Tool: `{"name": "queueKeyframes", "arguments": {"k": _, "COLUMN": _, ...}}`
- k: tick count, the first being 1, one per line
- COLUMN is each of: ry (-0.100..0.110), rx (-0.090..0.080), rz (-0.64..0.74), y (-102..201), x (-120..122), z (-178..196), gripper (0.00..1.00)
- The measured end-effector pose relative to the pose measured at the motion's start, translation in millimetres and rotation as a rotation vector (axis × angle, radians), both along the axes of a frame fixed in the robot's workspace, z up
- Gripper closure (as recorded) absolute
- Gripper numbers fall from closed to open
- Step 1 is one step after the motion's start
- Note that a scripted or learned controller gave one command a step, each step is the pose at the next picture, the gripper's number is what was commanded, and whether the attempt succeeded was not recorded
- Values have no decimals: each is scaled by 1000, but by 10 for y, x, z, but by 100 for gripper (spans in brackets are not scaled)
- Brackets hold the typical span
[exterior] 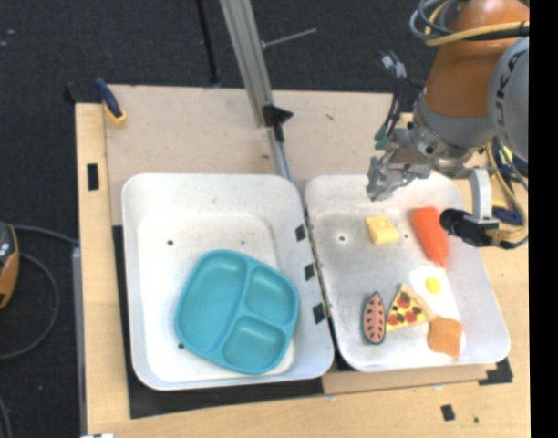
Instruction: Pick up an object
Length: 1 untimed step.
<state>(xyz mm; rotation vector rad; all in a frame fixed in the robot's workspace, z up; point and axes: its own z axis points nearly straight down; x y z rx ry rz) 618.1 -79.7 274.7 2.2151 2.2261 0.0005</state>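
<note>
The gripper [382, 186] hovers over the right bin's [347, 263] far edge — whether it is apart or together cannot be told. The carrot [430, 234] lies nearby — long axis running near-to-far, narrower end nearer the camera.

Tool [381, 186] fingers blurred; arm [475, 62] cut off right.

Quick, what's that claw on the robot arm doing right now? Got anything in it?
Gripper: open or shut cannot be told; nothing seen in it, above the yellow block.
</note>
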Motion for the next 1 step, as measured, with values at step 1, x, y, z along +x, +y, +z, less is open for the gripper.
{"name": "queueKeyframes", "arguments": {"k": 1, "ry": 1, "rx": 1, "rz": 2, "y": 580, "x": 34, "z": -142, "gripper": 100}}
